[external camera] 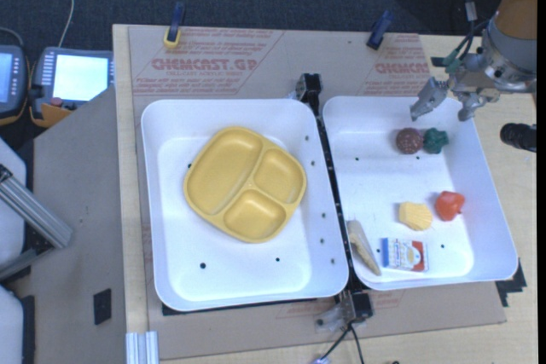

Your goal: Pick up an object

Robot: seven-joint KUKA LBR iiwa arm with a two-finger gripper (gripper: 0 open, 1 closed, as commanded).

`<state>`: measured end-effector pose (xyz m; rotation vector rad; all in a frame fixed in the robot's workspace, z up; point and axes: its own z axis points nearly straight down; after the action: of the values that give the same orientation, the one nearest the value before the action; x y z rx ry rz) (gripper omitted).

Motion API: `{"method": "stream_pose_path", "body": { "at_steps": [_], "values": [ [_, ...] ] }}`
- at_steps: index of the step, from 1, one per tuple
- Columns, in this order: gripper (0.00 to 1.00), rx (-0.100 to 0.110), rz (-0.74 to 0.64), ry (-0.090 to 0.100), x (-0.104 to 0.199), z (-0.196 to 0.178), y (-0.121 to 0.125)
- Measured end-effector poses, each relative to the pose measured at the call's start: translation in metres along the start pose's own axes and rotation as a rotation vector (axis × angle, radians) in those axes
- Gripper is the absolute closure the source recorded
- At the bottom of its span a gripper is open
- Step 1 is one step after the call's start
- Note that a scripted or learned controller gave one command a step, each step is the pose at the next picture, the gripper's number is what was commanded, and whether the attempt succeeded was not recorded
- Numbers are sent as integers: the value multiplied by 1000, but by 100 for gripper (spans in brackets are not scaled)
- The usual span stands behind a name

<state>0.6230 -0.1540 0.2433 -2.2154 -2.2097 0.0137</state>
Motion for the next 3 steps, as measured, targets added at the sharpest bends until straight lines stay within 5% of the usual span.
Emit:
{"method": "stream_pose_path", "body": {
  "at_steps": [1,3],
  "values": [
    [0,-14,-3,-2,0,-8,2],
    [0,-6,-2,-1,1,118,-2]
  ]
}}
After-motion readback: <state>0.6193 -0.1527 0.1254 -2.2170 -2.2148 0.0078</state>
